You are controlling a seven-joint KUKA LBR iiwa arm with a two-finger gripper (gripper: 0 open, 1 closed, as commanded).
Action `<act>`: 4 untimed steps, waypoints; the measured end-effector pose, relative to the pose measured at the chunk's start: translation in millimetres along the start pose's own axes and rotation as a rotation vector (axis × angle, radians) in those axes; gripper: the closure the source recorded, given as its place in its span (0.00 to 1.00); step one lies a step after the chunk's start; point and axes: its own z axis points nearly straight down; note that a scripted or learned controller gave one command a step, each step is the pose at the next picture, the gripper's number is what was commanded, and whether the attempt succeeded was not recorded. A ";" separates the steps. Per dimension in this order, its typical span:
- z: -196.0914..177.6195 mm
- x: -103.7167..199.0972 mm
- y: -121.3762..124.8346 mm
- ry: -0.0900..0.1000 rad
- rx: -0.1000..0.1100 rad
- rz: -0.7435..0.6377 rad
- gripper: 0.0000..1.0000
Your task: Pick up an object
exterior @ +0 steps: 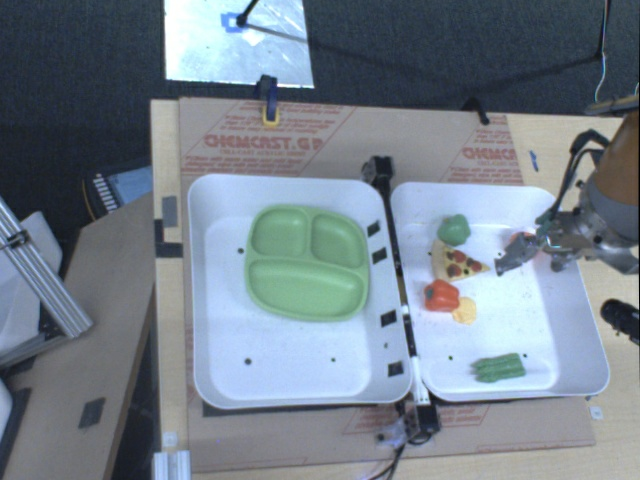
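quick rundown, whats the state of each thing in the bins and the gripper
green divided plate: lying flat in the left bin, nothing on it
green round toy: loose in the right bin
pizza slice: lying flat
red pepper: loose, touching a yellow piece
green pod: lying near the front wall
gripper: over the right bin, holding nothing
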 end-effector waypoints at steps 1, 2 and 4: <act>42.0 -0.4 3.4 0.001 0.003 0.001 0.00; 91.3 -5.5 -5.4 0.001 0.004 0.002 0.00; 123.9 -4.9 0.6 0.002 -0.013 0.000 1.00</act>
